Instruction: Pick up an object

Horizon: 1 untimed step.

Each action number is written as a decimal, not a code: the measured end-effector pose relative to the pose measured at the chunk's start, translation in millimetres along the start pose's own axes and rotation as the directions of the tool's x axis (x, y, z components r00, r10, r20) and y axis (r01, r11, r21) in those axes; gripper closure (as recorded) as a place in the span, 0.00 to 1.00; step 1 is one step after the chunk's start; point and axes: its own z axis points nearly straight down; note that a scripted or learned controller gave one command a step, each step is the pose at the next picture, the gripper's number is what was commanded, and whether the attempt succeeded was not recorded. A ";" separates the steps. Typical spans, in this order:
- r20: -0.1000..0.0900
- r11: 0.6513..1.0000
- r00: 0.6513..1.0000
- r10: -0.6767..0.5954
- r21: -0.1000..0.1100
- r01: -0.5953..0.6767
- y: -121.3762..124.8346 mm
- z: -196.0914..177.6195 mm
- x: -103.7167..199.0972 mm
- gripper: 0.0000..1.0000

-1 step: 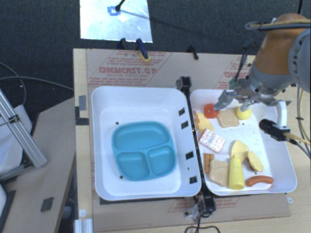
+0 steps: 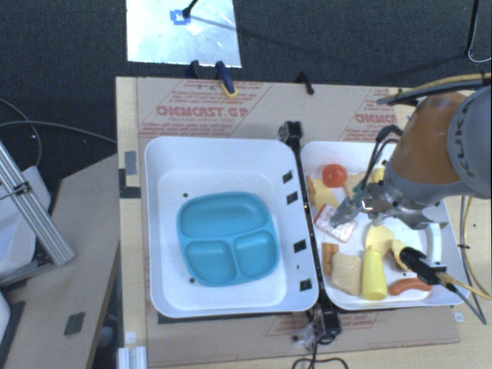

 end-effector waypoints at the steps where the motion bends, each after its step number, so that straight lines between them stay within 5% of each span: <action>1: 0.005 1.000 1.000 0.005 -0.008 -0.005 -42.0 63.4 -55.5 0.00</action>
